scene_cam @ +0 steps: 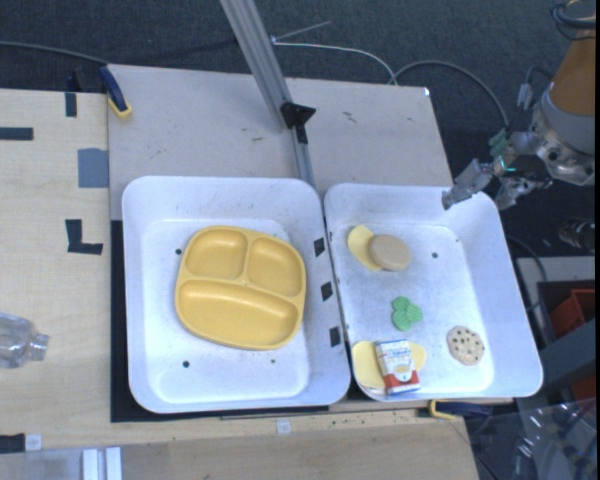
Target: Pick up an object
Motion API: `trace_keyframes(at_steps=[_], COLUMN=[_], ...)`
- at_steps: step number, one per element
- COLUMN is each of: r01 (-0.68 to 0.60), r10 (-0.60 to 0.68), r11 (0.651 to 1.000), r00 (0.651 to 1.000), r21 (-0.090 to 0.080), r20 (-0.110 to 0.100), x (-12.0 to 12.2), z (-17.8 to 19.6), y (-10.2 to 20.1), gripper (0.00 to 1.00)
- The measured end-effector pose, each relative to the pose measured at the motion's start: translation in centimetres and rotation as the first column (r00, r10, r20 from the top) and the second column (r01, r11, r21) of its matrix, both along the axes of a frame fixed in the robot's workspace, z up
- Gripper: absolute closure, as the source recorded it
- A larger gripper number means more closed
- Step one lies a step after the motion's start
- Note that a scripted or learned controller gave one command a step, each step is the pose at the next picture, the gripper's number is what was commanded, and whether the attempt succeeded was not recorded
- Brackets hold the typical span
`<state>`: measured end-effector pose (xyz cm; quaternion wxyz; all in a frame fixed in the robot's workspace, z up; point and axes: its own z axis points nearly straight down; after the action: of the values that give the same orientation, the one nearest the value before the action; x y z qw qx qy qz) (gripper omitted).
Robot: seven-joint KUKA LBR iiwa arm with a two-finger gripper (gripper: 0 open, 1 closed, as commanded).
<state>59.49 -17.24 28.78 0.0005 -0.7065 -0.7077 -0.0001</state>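
Two-finger metal gripper point(477, 181) hovers over the right white bin's point(500, 258) upper right rim, fingers parted, nothing between them. Below-left of it: round tan disc point(389, 252) on a yellow piece, bumpy green lump point(407, 314), speckled cookie point(465, 345), small carton point(397, 362). Further left: yellow sectioned plastic plate point(242, 286).
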Motion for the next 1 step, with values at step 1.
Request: trace_keyframes(at_steps=[1], r01=[0.0], r10=[0.0], r11=[1.0], r00=[1.0], r21=[-0.001], r20=[0.001], x=[-0.23], z=[1.07], y=[-0.95], gripper=[0.0])
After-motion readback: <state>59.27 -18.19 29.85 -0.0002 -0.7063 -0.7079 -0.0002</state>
